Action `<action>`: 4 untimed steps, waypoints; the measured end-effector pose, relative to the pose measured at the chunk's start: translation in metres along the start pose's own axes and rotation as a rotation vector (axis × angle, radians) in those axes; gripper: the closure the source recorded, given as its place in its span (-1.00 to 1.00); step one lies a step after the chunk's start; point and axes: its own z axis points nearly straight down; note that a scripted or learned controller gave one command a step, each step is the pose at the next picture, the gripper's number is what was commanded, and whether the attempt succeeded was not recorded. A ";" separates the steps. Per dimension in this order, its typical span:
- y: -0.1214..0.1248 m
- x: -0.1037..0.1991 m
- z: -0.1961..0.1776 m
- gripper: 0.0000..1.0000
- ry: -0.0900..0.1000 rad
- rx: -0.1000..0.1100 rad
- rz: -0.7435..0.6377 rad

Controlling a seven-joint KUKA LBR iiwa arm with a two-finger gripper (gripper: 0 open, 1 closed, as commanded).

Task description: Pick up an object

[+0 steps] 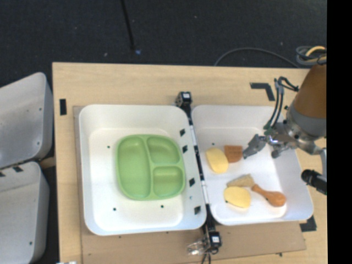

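Camera view: gripper [265, 147] at right of frame, above right bin [220, 114], fingers spread, nothing between them. Brown block [233, 153] and yellow piece [216, 160] lie just left of it, center-right. Green tray [149, 166] in left bin. Judged: pick not yet done, descent and grasp remain

We take this for a robotics lab test cell, not a home or kitchen. A plain plywood bench [137, 81] stands on dark carpet [82, 21], with two shallow white bins [88, 120] clipped side by side and black tape marks at the board's corners. A grey robot arm [311, 109] with an orange band reaches over the right bin, loose cables [247, 53] trailing behind. The green divided plate [149, 166] and toy food pieces [217, 160] look like plastic props.
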 end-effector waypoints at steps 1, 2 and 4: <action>0.003 0.000 -0.008 -1.00 -0.003 -0.014 -0.003; 0.005 0.001 0.055 -1.00 -0.003 -0.010 -0.002; 0.007 -0.001 0.094 1.00 -0.004 -0.017 0.005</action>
